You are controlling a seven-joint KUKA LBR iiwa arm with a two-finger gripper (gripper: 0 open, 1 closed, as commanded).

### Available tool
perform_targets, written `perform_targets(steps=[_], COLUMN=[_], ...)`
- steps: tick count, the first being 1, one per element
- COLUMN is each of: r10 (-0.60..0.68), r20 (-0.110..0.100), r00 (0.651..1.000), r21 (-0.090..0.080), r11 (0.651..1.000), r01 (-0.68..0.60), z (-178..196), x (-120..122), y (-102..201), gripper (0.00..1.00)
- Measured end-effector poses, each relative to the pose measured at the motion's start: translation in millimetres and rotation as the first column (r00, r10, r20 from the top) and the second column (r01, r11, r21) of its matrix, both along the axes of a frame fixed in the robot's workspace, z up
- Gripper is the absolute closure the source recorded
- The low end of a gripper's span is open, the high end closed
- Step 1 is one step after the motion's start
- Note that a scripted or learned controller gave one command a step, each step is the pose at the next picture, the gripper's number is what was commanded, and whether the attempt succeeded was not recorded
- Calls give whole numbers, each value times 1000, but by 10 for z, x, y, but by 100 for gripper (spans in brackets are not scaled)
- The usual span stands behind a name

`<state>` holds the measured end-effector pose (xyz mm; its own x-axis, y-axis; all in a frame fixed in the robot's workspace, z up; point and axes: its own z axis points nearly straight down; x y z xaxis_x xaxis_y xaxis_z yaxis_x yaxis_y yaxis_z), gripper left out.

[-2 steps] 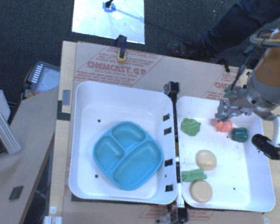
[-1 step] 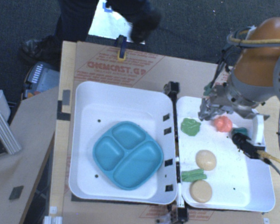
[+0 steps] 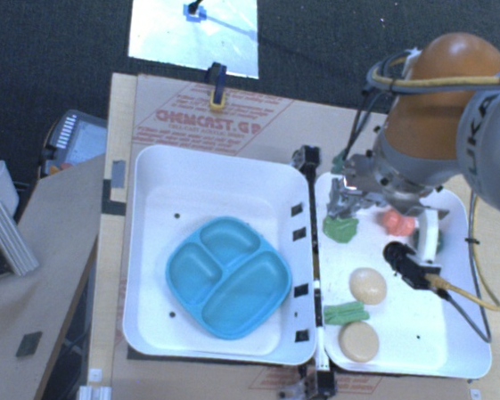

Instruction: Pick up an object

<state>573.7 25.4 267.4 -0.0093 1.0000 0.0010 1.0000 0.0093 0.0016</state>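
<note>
The gripper [image 3: 346, 204] sits right over a green toy [image 3: 340, 228] in the right bin [image 3: 458, 339]. I cannot tell its grip or the toy's direction.

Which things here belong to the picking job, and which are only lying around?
For the job:
- tool
- green piece under it
- pink piece
- two beige ovals
- green strip
- right bin

Lying about:
- blue divided plate
- left bin
- yellow clamp

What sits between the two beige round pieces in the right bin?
In the camera view, a green flat piece lies between the upper beige round piece and the lower beige round piece.
</note>
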Motion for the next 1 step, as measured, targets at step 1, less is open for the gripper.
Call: perform_targets(steps=[1], r10=[-1], r20=[-2], r00=[1000], r21=[0], r11=[1000], r01=[1], z=[-173], x=[2], y=[530], gripper=[100])
